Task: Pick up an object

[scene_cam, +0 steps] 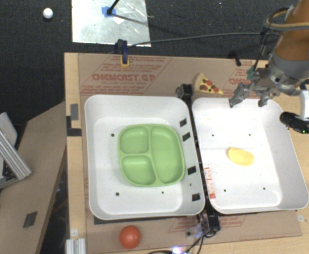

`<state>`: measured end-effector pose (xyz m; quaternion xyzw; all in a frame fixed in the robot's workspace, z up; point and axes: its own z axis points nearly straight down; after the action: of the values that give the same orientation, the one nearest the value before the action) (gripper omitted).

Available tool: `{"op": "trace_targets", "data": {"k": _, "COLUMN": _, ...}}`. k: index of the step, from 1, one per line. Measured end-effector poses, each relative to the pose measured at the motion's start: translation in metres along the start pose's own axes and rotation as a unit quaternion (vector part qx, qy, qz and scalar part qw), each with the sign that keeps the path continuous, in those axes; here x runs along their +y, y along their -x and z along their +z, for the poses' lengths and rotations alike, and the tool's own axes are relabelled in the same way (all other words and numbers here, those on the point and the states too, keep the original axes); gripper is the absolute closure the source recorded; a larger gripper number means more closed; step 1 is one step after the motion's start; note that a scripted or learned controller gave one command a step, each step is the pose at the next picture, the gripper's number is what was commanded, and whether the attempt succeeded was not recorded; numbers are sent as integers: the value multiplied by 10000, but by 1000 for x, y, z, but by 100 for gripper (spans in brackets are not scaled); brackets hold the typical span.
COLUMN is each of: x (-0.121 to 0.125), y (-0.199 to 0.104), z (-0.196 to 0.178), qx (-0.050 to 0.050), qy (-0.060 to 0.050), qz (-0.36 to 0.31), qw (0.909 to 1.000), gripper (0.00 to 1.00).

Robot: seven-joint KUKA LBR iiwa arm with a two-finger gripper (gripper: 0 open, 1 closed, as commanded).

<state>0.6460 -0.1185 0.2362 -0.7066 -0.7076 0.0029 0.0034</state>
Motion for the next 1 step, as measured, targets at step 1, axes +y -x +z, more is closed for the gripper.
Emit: {"op": "trace_targets", "data": {"k": 1, "x": 2, "y": 0, "z": -6, "qx": -7, "qy": 54, "qz": -9, "qw": 10000, "gripper": 0}}
